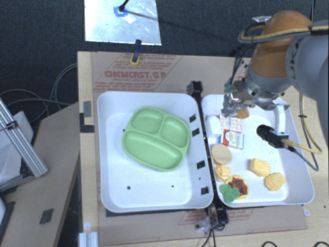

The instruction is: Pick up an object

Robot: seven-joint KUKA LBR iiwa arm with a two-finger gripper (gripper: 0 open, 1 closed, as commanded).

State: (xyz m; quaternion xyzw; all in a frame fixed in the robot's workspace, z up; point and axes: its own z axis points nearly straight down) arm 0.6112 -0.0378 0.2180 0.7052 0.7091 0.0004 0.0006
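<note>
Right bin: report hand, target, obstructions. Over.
Hand over far-left corner of right bin, grip unconfirmed. Red-and-white carton flat just in front of it. Small orange piece close by carton's far edge.

bright even overhead light, soft faint shadows, glare on the silver sheet (122, 14), slightly soft focus

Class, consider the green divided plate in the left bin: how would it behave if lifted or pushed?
The green plate looks like rigid moulded plastic, so probably stiff and light. It lies flat and wide, so should slide rather than roll or tip. Its low rim may be hard to pinch.
</note>
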